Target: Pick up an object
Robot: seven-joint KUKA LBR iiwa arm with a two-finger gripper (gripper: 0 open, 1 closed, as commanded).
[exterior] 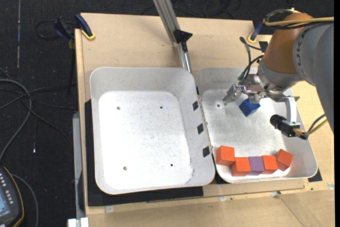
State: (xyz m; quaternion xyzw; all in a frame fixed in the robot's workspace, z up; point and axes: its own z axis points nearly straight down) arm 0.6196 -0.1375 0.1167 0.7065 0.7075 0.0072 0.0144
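Gripper [245,97] right of frame centre, over right bin [297,167]. Blue block [248,108] directly beneath, apparently touching fingertips. Grasping or released: cannot tell. Orange blocks [241,163] well below, lower right.

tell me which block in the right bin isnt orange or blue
The purple block, in the row along the right bin's near edge. It sits between orange blocks, while the blue block lies apart, up by the pincer.

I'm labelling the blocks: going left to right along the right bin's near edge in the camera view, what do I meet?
Orange block → orange block → purple block → orange block → orange block.
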